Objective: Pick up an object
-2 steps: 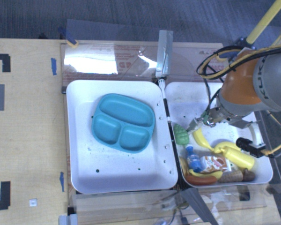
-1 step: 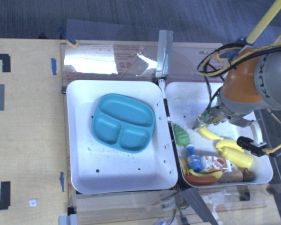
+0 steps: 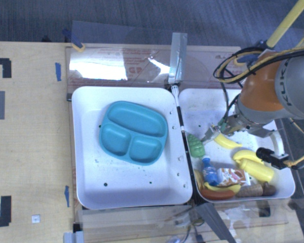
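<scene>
My gripper [image 3: 216,131] hangs low over the middle of the right bin [image 3: 202,105], reaching in from the right below the orange wrist band [image 3: 261,91]. A small yellow banana-shaped piece [image 3: 227,142] lies just below and right of it. Left of the gripper, by the divider, a green toy [image 3: 195,146] rests. Nothing shows as lifted off the bin floor.
Along the right bin's front lie a larger yellow piece [image 3: 254,166], a blue bottle [image 3: 210,173], a red and white packet [image 3: 232,176] and a brown piece [image 3: 251,190]. The left bin [image 3: 86,176] holds a blue divided plate [image 3: 133,131]. Cables loop above the arm.
</scene>
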You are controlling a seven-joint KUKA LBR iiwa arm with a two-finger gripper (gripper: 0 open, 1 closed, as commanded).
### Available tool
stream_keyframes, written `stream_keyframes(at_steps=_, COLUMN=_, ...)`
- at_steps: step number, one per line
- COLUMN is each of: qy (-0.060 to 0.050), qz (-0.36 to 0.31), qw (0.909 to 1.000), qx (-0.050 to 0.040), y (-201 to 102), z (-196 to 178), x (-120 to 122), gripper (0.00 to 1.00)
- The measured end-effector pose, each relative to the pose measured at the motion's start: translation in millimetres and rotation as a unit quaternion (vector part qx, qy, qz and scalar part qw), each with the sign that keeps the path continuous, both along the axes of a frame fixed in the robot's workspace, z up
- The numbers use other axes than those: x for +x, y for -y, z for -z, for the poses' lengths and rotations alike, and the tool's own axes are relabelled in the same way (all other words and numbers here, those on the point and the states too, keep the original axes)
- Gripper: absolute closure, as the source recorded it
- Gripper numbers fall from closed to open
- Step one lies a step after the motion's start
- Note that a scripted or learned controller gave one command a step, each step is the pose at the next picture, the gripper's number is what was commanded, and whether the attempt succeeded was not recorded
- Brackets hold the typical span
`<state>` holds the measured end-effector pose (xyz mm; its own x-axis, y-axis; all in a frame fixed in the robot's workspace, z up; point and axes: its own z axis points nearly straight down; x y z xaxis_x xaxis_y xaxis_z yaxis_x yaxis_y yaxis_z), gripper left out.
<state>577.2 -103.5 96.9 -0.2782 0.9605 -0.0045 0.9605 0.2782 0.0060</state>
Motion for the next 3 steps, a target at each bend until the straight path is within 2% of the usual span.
stream_keyframes(at_steps=1, qy=-0.001, qz=-0.039, qw=0.9993, qx=0.0007, y=25.8, z=10.2, x=19.5, gripper=0.0)
stream_keyframes(at_steps=2, qy=0.001, qz=-0.038, qw=0.9993, qx=0.0007, y=26.1, z=-1.0, x=20.6, gripper=1.0)
stream_keyframes(at_steps=3, qy=-0.002, qz=0.069, qw=0.9976, qx=0.0017, y=-22.8, z=-89.1, x=57.8, gripper=1.0)
